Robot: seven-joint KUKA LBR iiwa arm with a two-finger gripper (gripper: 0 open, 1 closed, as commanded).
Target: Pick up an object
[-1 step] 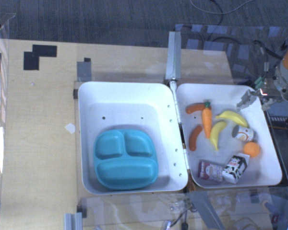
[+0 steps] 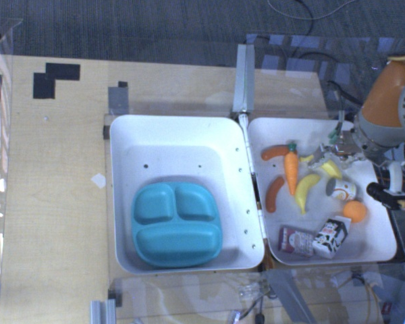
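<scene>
While the arm (image 2: 391, 103) leans in from the right over the right bin (image 2: 378, 248), its gripper (image 2: 337, 152) hangs low just right of the carrot (image 2: 291, 171), fingers spread slightly and holding nothing. A banana (image 2: 306, 191) lies below the carrot, a sausage (image 2: 275, 193) to the carrot's lower left.

A divided tray (image 2: 177, 223) lies in the left bin (image 2: 125, 181). In the right bin (image 2: 385, 245), a carrot (image 2: 291, 170) sits toward ten o'clock, a banana (image 2: 306, 190) at centre, two cartons (image 2: 329, 237) at six o'clock.
</scene>
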